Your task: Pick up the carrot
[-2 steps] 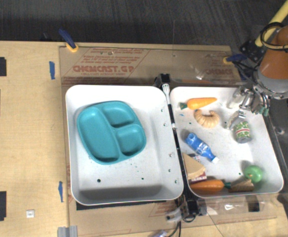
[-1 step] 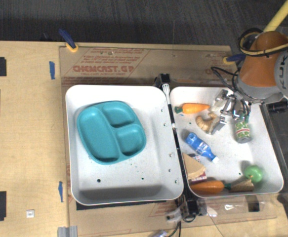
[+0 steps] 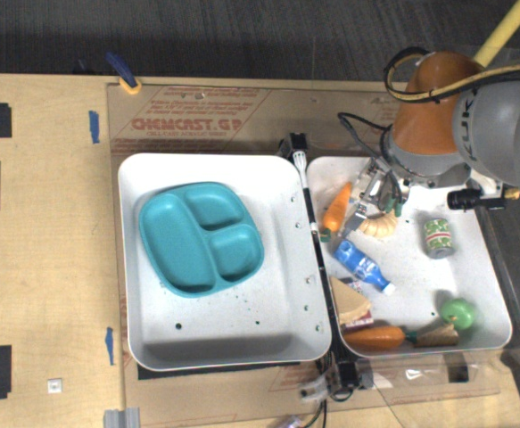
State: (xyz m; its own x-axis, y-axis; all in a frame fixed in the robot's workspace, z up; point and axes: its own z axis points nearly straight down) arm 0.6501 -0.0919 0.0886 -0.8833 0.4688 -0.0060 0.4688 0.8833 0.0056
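The carrot [image 3: 337, 208] is a short orange piece lying slanted near the left wall of the right bin [image 3: 487, 266], in its back half. My gripper [image 3: 375, 200] hangs just to the carrot's right, under the orange wrist band. Its fingers [image 3: 362, 201] look spread apart, and nothing is between them. The left finger is close to the carrot's right side. A pale ridged pastry-like piece [image 3: 378, 227] lies right under the gripper.
The right bin also holds a blue and white bottle [image 3: 362, 267], a small green-patterned can [image 3: 437, 237], a green apple [image 3: 458, 313], a long orange-red piece [image 3: 375, 335] at the front and a tan wedge [image 3: 353, 308]. A teal divided tray [image 3: 202, 235] lies in the left bin [image 3: 242, 333].
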